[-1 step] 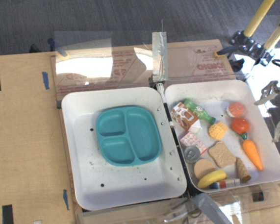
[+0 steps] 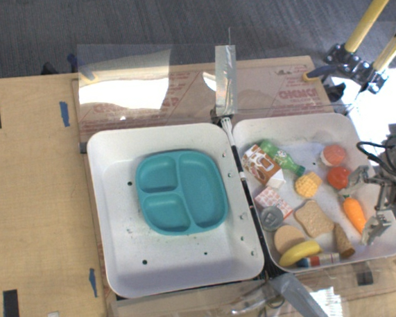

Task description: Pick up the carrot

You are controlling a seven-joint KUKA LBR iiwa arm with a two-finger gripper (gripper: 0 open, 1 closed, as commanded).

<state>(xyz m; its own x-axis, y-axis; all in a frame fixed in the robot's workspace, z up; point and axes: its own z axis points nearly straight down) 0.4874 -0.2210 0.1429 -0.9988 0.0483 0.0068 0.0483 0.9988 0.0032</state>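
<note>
You see two white bins side by side. The left bin [image 2: 113,218] holds a teal tray [image 2: 182,191] with three parts. The right bin [image 2: 391,244] is full of toy food.

The carrot [image 2: 354,214] is orange and lies near the right wall of the right bin, pointing toward the front. Just above it sit two red tomatoes [image 2: 336,165]. To its left you see a slice of bread [image 2: 313,218], a corn cob [image 2: 308,185] and a round cookie [image 2: 287,237]. A banana [image 2: 299,252] lies at the front, with a brown piece [image 2: 342,241] beside it.

The gripper [image 2: 370,202] hangs at the right edge of the right bin. Its two fingers are spread wide apart, one near the tomatoes and one near the front corner. The carrot lies just to the left of them, and nothing sits between the fingers.

A brown and white box [image 2: 260,164] and a green bottle [image 2: 280,157] lie at the back of the bin. A small pink and white packet [image 2: 271,198] lies below them. The writing on them is too small to read. Red letters on the cardboard [image 2: 267,85] behind the bins are too faint to read.
</note>
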